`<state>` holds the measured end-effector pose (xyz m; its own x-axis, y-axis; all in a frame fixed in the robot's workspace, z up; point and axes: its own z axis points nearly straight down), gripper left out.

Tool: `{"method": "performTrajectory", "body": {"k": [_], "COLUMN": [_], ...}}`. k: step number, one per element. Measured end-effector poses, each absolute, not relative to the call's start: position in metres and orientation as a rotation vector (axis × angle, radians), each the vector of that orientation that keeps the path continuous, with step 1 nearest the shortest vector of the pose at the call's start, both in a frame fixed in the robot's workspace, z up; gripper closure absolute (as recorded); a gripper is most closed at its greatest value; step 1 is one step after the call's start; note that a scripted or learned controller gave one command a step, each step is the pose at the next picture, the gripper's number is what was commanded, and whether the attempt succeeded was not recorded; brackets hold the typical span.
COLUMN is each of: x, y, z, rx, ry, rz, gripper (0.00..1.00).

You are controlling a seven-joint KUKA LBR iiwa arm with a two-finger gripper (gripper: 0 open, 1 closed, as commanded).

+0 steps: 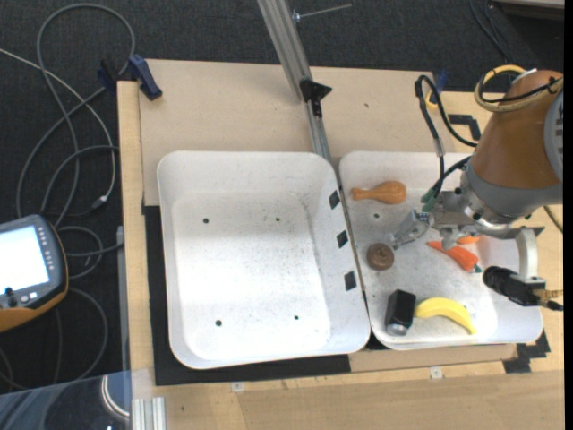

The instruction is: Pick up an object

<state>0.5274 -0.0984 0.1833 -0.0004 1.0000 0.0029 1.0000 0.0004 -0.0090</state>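
The right bin point(501, 334) holds several objects. A tan drumstick-shaped toy point(380, 192) lies at its back and a brown round piece point(380, 256) near its left wall. A black box point(399, 312) and a yellow banana point(445, 312) sit at the front. An orange carrot-like piece point(458, 254) lies under the wrist. My gripper point(407, 231) hangs over the middle of this bin, between the drumstick toy and the brown round piece. It is open, with nothing between its fingers.
The left bin point(179, 177) stands beside the right one, their walls meeting at a ridge with black clips point(341, 238). A metal pole point(286, 38) slants in from the back. Cables point(434, 119) run by the arm at the right.
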Motion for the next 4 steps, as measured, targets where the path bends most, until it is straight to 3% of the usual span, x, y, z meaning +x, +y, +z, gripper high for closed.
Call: {"method": "performTrajectory", "body": {"k": [1, 2, 3, 4], "x": [0.526, 0.525, 0.527, 0.533], "y": [-0.099, -0.098, -0.098, -0.092], "z": [0.12, 0.091, 0.103, 0.149], "rx": [-2.216, -2.218, -2.22, -2.222], "ry": [-2.214, -2.216, -2.22, -2.227], "rz": [0.007, 0.004, -0.002, -0.006], "gripper": [0.0, 0.0, 1.0, 1.0]}}
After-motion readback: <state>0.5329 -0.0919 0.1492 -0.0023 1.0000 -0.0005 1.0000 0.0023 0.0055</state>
